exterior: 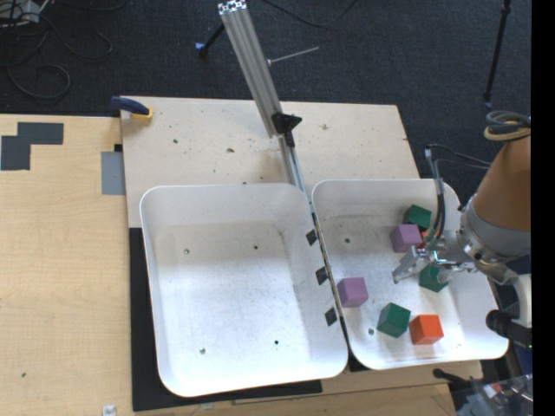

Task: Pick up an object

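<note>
The right bin (364, 199) holds several small blocks. A green block (417, 215) and a purple block (404, 237) lie near its far right. Another purple block (352, 291) sits by the divider, with a green block (394, 319) and an orange block (426, 328) near the front. My gripper (427, 265) is low over the right side of this bin, right at a third green block (432, 279) that is partly hidden under it. Whether that block is gripped is not visible. A bit of red (422, 248) shows just behind the gripper.
The left bin (225, 293) stands beside the right one, split off by a divider with black clips (321, 276). A slanted aluminium pole (257, 68) rises behind the bins. A blue-and-yellow clamp (132, 107) lies at the bench's far left corner.
</note>
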### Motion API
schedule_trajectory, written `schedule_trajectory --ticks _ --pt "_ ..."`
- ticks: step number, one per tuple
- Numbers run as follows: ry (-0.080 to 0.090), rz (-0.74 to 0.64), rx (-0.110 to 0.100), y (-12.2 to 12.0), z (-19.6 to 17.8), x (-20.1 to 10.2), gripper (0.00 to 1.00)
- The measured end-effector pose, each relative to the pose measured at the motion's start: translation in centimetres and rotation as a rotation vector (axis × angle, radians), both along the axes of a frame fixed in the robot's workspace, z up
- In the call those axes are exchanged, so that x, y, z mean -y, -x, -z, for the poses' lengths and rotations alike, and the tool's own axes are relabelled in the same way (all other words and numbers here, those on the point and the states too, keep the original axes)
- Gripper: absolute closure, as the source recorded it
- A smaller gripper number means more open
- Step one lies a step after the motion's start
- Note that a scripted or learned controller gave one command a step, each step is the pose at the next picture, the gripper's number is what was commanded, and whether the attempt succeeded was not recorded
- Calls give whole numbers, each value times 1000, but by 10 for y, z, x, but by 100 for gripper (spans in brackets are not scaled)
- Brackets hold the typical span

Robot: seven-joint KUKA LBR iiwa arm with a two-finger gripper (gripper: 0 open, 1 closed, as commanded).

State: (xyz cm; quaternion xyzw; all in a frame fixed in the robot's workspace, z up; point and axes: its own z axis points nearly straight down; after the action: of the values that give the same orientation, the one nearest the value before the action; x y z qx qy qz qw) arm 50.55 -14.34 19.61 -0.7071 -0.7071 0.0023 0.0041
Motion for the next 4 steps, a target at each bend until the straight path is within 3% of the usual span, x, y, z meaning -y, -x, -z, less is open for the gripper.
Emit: schedule_trajectory --ticks 1,2,3,4 --pt "1 2 6 -1 -2 1 0" --pt "-1 1 -1 2 59 -8 0" --pt "1 3 7 1 106 -8 0" --pt "0 10 6 1 94 -7 100"
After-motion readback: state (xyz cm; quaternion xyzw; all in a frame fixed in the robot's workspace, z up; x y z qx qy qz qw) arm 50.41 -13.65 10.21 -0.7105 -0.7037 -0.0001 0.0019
